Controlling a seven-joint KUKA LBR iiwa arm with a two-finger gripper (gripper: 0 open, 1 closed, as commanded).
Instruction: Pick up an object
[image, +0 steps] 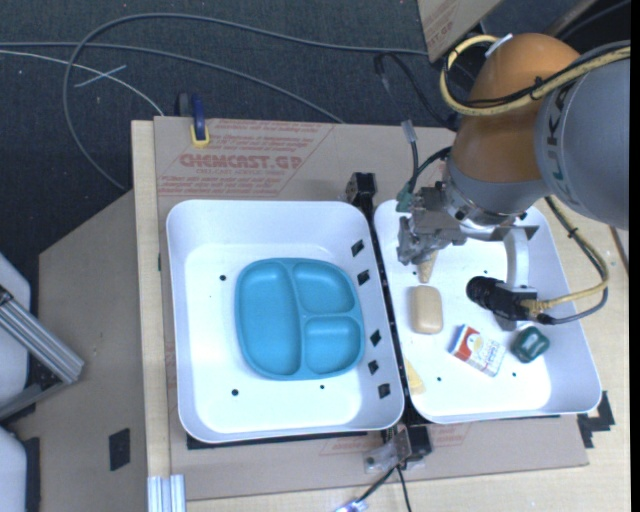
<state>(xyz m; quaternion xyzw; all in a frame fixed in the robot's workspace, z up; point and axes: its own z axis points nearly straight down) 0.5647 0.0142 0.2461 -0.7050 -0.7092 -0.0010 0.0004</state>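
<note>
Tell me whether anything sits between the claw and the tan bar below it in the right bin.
Nothing visible does. The claw hangs just above the tan bar in the right bin, with bare white floor between them.

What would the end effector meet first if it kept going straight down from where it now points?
Probably the tan soap-like bar, lying just below the end effector in the right bin; depth is unclear.

Single fixed cam sat above the bench (250, 160), looked down at a slant, mid-range. Both white bins in frame: left bin (190, 300) fully visible, right bin (570, 370) partly covered by the arm (530, 100) that came in from the bench's right edge. Dark floor showed past the far edge
</note>
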